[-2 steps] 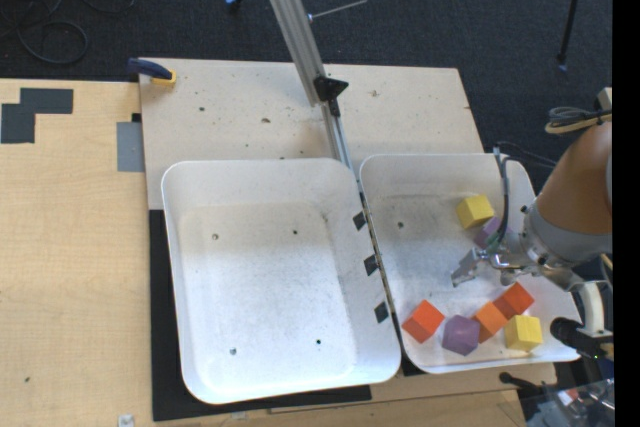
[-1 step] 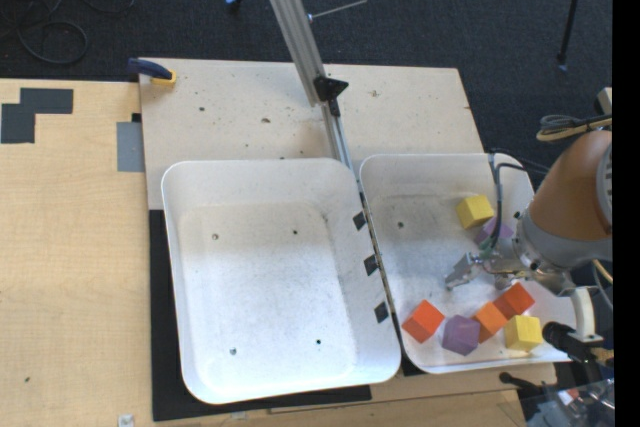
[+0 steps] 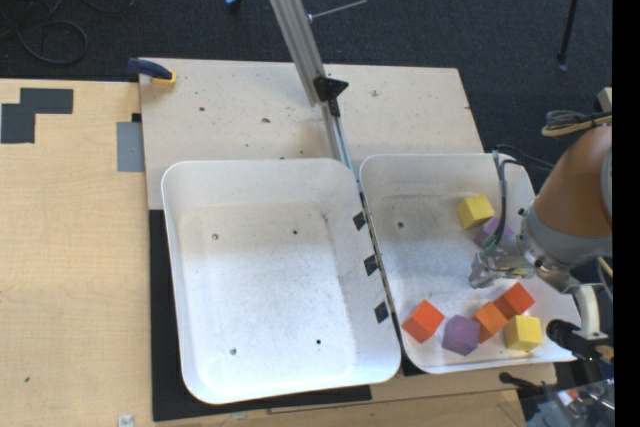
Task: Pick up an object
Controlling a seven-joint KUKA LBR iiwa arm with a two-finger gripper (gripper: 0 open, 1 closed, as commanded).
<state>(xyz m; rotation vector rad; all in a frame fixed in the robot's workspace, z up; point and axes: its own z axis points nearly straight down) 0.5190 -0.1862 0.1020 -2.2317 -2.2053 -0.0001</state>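
We see gripper [image 3: 487,273] low inside right bin [image 3: 420,190]; whether it's spread or pinching, we cannot tell; yellow cube [image 3: 476,210] just above gripper; orange cubes [image 3: 490,317], purple block [image 3: 461,334], second yellow cube [image 3: 523,332] below gripper.

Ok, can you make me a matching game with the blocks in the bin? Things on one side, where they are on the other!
Things:
1. yellow block
2. purple block
3. red-orange block
4. gripper

Places:
A. nearest the divider between the two bins, at the near edge
B. farthest back in the right bin, alone
C. middle of the right bin, above the cluster of blocks
D. by the bin's near rim, between the red-orange block and an orange block

Pairs: 1-B, 2-D, 3-A, 4-C
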